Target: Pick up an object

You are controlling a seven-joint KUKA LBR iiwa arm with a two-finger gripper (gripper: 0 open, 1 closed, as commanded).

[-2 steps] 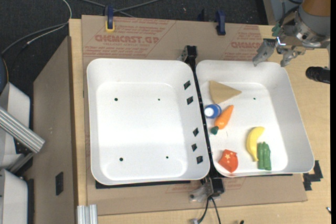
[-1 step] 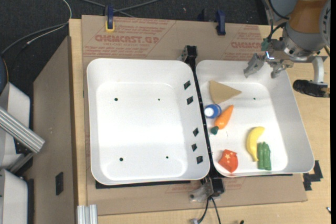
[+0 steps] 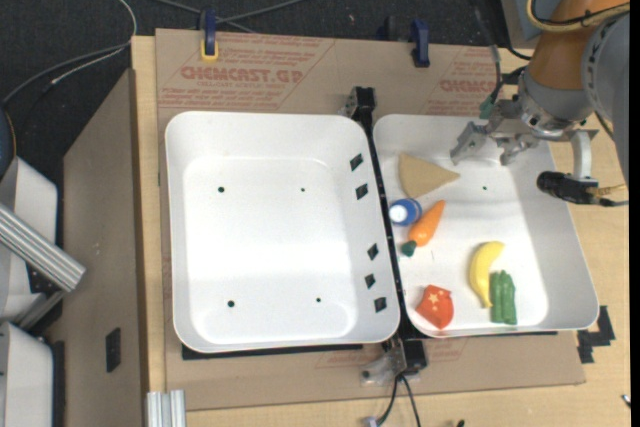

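Note:
The right bin holds a tan wedge, a small blue and white cup, an orange carrot, a yellow banana, a green vegetable and a red strawberry. My gripper hangs over the back of that bin, right of the tan wedge, with its fingers spread and nothing between them. The arm's orange band rises above it at the upper right.
The left bin lies beside the right one, with a black divider between them. Two clamps hold the cardboard base at the back. Cables run across the dark floor behind.

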